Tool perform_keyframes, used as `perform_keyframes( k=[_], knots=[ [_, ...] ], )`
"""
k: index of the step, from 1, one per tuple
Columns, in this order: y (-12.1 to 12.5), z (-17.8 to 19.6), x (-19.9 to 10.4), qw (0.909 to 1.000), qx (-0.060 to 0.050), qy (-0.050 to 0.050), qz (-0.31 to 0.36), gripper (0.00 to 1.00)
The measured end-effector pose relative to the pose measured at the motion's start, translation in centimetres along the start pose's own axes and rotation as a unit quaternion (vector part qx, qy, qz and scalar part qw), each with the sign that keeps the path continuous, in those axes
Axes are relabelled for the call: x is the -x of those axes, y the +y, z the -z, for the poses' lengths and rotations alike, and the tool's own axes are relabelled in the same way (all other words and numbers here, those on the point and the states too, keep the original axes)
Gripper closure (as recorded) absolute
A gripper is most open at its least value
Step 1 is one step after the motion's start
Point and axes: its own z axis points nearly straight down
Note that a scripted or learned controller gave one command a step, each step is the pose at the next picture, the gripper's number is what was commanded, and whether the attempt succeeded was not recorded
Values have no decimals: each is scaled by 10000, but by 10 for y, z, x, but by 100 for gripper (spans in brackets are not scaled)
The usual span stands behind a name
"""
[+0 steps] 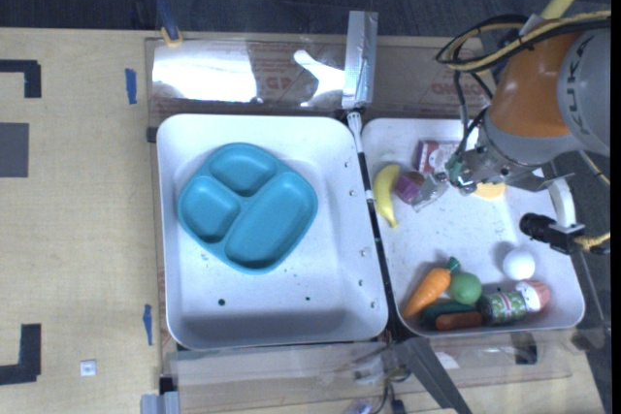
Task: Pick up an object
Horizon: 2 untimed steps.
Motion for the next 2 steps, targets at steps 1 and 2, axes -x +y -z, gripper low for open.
perform_keyframes(
  k=[1,2],
  knots=[
    [53,-47,24,9996,67,-21,-267,0],
    [55,-35,23,9996,96,-35,-248,100]
  ],
)
